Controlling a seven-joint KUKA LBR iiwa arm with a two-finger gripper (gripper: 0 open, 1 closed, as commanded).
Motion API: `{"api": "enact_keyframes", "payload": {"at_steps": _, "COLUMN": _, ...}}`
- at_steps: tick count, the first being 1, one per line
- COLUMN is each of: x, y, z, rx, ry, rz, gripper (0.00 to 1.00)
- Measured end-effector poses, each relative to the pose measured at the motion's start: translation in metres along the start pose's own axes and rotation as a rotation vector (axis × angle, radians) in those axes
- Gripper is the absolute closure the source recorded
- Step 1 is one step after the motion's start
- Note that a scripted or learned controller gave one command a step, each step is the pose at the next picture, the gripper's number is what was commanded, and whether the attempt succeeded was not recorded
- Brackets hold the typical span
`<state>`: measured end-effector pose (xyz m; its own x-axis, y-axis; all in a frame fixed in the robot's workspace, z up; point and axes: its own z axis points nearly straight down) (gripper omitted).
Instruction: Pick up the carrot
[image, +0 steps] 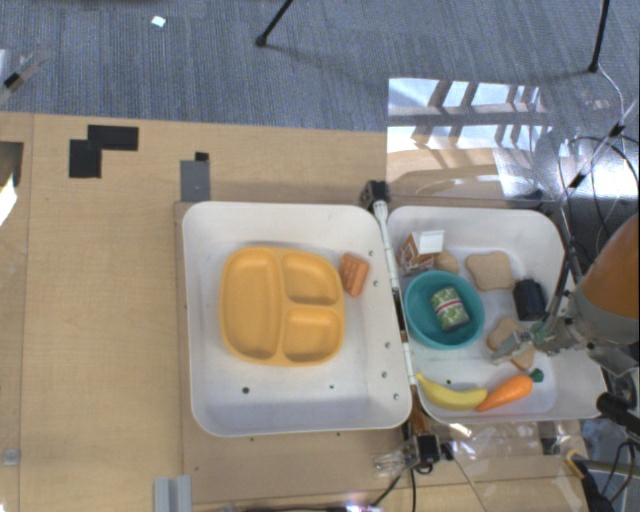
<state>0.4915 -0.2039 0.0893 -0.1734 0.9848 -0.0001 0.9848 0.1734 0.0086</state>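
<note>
The carrot (506, 391) lies at the near edge of the right bin (545, 232), just beside the banana (449, 392), so the gripper (535, 343), whose jaws I cannot tell, should descend over its middle, away from the banana.

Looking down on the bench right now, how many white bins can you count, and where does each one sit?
2. The left bin holds the yellow divided plate. The right bin sits beside it, holding the teal bowl, banana and carrot.
</note>
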Motion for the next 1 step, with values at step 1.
{"api": "enact_keyframes", "payload": {"at_steps": 1, "x": 0.0011, "y": 0.0045, "z": -0.0124, "rx": -0.01, "ry": -0.003, "rz": -0.005, "gripper": 1.0}}
